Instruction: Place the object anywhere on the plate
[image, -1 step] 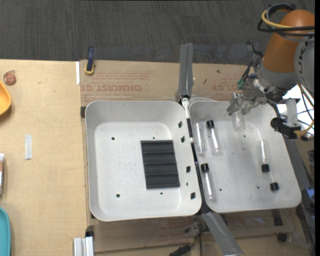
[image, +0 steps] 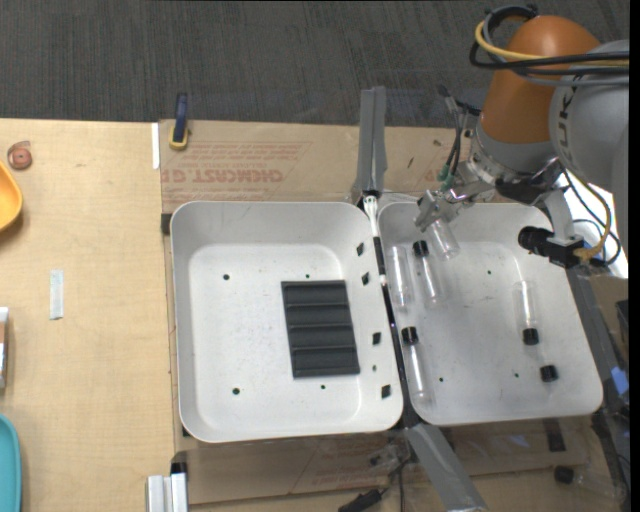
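Note:
The plate (image: 320, 328) is a dark ribbed rectangle lying flat in the middle of the left bin (image: 200, 240). Several clear tubes with black caps lie in the right bin (image: 580, 390): one (image: 428, 275) near the back left, one (image: 413, 365) along the left wall, one (image: 523, 305) toward the right. My gripper (image: 438, 208) hangs over the back left corner of the right bin. A clear tube (image: 443, 240) sits directly under its tip; whether it is gripped or just lying there is unclear.
A small loose black cap (image: 548, 373) lies near the right bin's front right. The two bins meet at a raised double wall (image: 382, 300). Cardboard (image: 260, 165) lies behind the left bin. A metal post (image: 372, 140) stands behind the seam.

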